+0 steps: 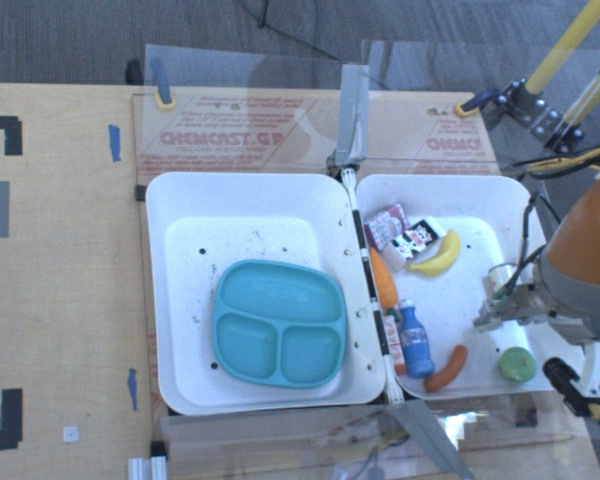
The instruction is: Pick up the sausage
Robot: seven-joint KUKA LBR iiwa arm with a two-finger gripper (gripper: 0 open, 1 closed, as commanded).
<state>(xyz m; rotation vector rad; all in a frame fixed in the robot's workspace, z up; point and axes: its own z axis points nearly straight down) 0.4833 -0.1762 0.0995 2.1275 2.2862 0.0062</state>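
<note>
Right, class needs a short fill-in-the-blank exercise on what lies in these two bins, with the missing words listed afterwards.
1. The divided tray in the left bin is coloured ____.
2. The sausage lies in the ____ bin.
3. The yellow fruit beside the small carton is a ____.
4. The bottle next to the sausage is coloured ____.

Missing words: blue; right; banana; blue.

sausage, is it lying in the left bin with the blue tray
No, the sausage lies in the right bin, between the blue bottle and the green fruit.
</note>
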